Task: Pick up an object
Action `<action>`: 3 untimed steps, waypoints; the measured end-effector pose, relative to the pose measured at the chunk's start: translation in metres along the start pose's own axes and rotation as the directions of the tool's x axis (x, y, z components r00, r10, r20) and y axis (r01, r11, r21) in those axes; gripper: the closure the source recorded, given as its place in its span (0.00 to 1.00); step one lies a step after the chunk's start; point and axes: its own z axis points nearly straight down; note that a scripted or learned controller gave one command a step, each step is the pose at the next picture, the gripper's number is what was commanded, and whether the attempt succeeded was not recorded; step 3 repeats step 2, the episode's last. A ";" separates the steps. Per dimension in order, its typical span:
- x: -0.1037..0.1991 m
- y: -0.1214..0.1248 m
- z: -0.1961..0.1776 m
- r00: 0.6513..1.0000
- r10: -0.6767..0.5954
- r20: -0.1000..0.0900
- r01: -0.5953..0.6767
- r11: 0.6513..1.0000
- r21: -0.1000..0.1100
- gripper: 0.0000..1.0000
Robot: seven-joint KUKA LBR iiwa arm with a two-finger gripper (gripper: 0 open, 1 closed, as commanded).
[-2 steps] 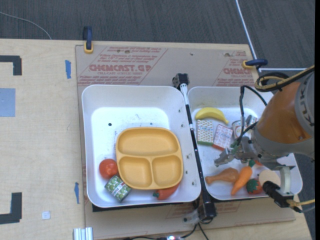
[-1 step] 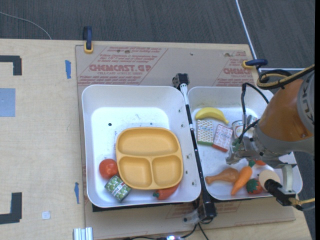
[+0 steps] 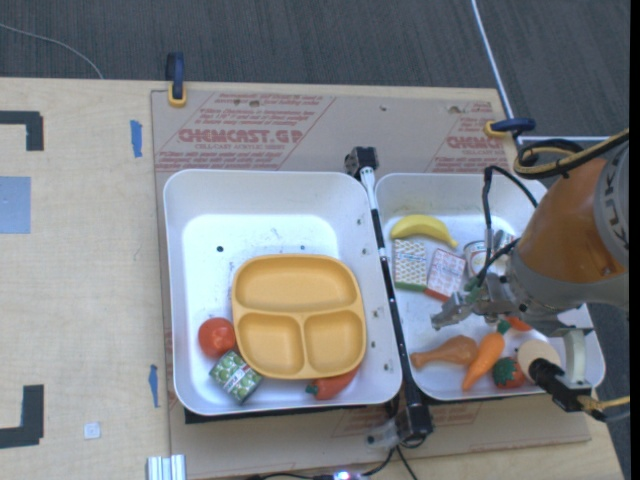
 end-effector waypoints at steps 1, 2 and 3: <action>0.005 -0.003 0.024 1.000 0.002 -0.002 -0.002 1.000 -0.001 0.00; 0.000 0.000 0.013 1.000 0.007 0.014 -0.006 1.000 -0.016 1.00; 0.000 0.000 0.013 1.000 0.007 0.014 -0.006 1.000 -0.016 1.00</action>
